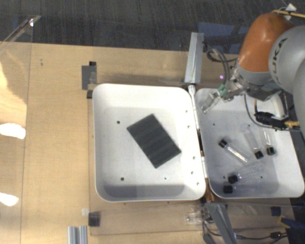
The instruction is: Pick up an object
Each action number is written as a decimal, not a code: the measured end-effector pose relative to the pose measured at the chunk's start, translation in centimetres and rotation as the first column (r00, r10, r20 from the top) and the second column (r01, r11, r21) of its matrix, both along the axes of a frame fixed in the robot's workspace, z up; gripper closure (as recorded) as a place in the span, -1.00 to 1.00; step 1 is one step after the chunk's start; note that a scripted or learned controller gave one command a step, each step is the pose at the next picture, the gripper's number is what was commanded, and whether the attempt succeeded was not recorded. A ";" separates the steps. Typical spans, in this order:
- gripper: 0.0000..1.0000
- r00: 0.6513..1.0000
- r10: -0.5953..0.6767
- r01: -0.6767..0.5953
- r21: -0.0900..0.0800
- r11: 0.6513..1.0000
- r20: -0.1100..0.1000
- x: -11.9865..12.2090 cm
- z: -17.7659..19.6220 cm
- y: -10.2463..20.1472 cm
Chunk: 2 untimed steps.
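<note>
- At the 2 o'clock part of the view, the grey arm [290, 50] with its orange band [259, 37] reaches in over the right bin [295, 182].
- Below the wrist, the gripper [213, 99] sits above the 11 o'clock corner of the right bin, close to the divider between the two bins. It looks translucent and blurred; whether the jaws are spread or pressed together cannot be told, and nothing is visibly pinched between them.
- Inside the right bin lie several small clear tubes with black caps: one tube [232, 149] near the bin's centre, two upright-looking tubes [258, 147] toward 3 o'clock, and two black caps [230, 183] toward 7 o'clock. All lie well apart from the gripper.
- Within the left bin [104, 136], a dark grey flat pad [153, 140] lies near the centre, rotated so its long edge runs from 10 o'clock to 4 o'clock.
- Both bins rest side by side on a wooden bench [46, 136], touching along the shared edge.
- A black cable [267, 118] hangs from the arm across the right bin's 2 o'clock corner.
</note>
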<state>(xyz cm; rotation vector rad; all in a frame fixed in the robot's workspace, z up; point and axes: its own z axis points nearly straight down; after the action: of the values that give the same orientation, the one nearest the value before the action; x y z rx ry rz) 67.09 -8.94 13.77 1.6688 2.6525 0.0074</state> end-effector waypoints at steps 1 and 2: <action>-1.00 0.995 0.104 -0.104 -0.001 0.995 -0.001 -5.5 1.2 -2.0; -1.00 0.988 0.157 -0.157 -0.002 0.988 -0.010 -0.6 -4.7 -0.3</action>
<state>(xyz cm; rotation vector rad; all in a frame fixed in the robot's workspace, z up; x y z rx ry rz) 66.48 -9.20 9.06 1.4578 2.7822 -0.0042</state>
